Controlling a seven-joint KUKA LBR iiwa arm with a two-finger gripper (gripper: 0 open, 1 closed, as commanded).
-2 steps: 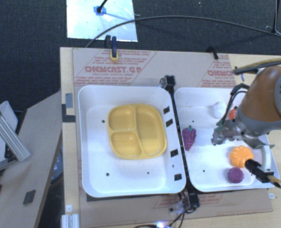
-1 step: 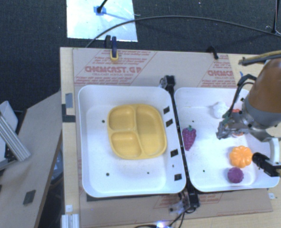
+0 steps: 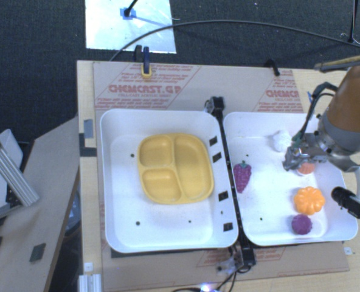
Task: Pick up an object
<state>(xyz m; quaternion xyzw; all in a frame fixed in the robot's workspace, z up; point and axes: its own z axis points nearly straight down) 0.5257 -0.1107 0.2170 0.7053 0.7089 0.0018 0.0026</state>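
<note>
Bench (image 3: 186,81) is seen carrying two shallow white bins side by side. Left bin (image 3: 116,181) is occupied by a yellow divided tray (image 3: 174,167), three compartments, lying flat near the bin's middle. Right bin (image 3: 259,224) is occupied by loose toy items: purple grape bunch (image 3: 242,176) at the left side just beside the divider, white crumpled piece (image 3: 281,140) toward the far side, orange pumpkin-like piece (image 3: 309,200) toward the near right, small purple ball (image 3: 301,224) just near of it, close but whether touching cannot be told. A small orange-pink object (image 3: 306,168) is seen right under the end effector (image 3: 298,159), partly covered by it; its shape cannot be made out. Arm is brought in from the right, orange band above the wrist, end effector lowered over the right bin's right-centre. Finger state cannot be told: tips are blurred into the metal body, and no item is clearly seen between them. Orange-pink object appears to be resting on the bin floor.
</note>
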